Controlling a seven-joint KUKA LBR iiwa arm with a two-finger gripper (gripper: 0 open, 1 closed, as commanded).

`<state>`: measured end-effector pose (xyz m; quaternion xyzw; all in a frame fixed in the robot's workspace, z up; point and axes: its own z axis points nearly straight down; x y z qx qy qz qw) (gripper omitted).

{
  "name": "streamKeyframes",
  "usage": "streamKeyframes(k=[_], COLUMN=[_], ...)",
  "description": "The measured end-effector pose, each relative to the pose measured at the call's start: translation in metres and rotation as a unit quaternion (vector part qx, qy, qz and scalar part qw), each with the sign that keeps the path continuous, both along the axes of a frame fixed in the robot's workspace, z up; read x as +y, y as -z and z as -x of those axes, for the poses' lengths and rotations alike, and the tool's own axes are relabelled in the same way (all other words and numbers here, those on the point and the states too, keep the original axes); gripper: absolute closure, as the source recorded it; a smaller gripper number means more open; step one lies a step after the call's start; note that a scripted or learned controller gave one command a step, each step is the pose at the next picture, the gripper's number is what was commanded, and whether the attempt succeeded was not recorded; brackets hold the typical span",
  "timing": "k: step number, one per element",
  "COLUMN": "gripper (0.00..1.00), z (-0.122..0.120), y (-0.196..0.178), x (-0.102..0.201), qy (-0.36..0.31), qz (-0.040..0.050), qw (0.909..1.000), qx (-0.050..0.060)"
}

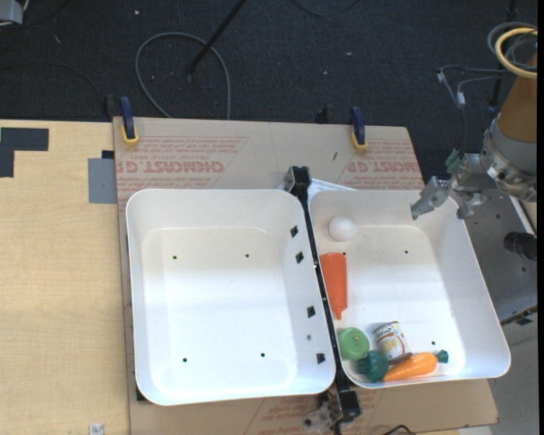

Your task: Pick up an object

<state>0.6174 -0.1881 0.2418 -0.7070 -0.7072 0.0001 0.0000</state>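
Two white bins sat side by side, and everything you could pick lay in the right bin [462, 270], the one nearer the arm; the left bin [208, 288] held nothing to pick. Take the white ball [343, 228] as your landmark. It rested near the far wall, just beside the divider. Directly nearer the camera from the ball lay an orange tube [334, 284], lengthwise along the divider. Further that way, well apart from the ball, a green lid [352, 343], a small can [391, 340] and a toy carrot [412, 365] with dark green leaves crowded the near corner, touching or nearly so, probably because the sloped walls let loose things slide together.

Your gripper [453, 193] hung to the right of the ball, over the bin's far right rim, with nothing between its fingers [424, 199]. They looked spread somewhat, but I could not tell how far. I judged the ball the easiest target: it stood alone, while the cluster risked a grasp snagging on a neighbour.
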Motion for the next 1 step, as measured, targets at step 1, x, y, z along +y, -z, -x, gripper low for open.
streamKeyframes(k=[1], gripper=[0.00], z=[0.0574], y=[0.0436], x=[0.0111], qy=[0.000], qz=[-0.0008], qw=[1.0000], qx=[0.003])
